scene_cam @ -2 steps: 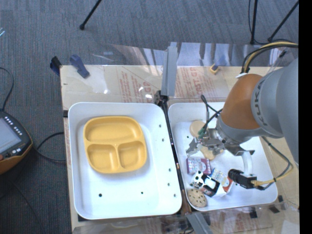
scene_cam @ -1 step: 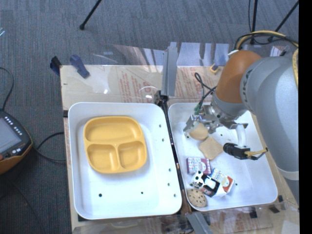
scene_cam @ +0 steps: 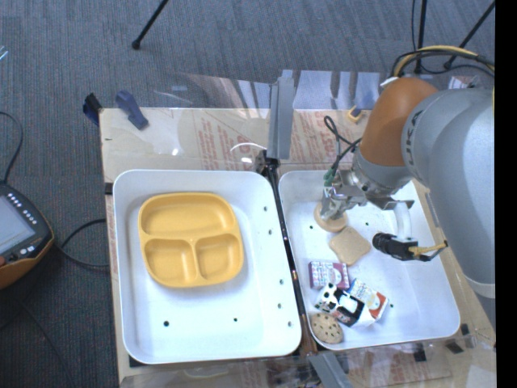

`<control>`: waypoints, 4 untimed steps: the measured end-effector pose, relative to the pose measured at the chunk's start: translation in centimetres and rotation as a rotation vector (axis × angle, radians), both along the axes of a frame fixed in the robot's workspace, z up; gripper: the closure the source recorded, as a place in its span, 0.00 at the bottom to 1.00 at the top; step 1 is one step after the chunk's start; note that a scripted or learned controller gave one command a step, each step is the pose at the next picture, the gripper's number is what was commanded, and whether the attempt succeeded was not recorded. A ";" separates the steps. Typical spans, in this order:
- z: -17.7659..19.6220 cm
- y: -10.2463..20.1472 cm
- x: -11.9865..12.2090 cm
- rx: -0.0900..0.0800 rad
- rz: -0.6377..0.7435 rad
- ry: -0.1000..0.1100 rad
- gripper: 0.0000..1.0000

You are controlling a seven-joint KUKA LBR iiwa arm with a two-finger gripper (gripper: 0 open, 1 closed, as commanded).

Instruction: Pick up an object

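in the right bin (scene_cam: 424, 293), toward its back-left part, the gripper (scene_cam: 331, 208) of the grey arm (scene_cam: 460, 160) hangs low over a small round tan piece (scene_cam: 329, 221) that looks like a biscuit or a slice of bread roll. the gripper covers the upper edge of this piece. from where i stand i cannot tell if the gripper is open or closed, and i cannot tell if it really touches the piece. the round piece lies flat on the white floor of the bin.

just beside it, toward the front, lies a slice of toast (scene_cam: 349, 246), also flat, and the two seem almost to touch. further to the front there is a small pink and purple packet (scene_cam: 329, 272). next to the packet lies a little carton (scene_cam: 353, 304) with black and white cow spots and some red on it, tipped on its side. in the front-left corner of this bin lies a round cookie (scene_cam: 326, 327) with dark dots, close to the carton.

the left bin (scene_cam: 202, 326) holds one thing, a yellow plate (scene_cam: 190, 215) with three compartments, one long at the back and two smaller at the front. nothing lies in the compartments. the plate sits in the back half of that bin, well apart from the gripper. the two bins stand side by side on the brown bench (scene_cam: 202, 136).
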State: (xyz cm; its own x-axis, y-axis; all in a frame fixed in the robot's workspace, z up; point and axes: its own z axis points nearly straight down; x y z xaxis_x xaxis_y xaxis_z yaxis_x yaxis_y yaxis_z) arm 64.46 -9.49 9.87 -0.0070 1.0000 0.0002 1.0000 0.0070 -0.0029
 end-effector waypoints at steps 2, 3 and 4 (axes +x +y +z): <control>0.9 0.0 0.0 0.000 0.003 0.003 1.00; 0.8 0.0 -0.1 0.000 0.004 0.004 0.00; -1.3 -1.5 -1.8 0.000 -0.004 0.002 0.00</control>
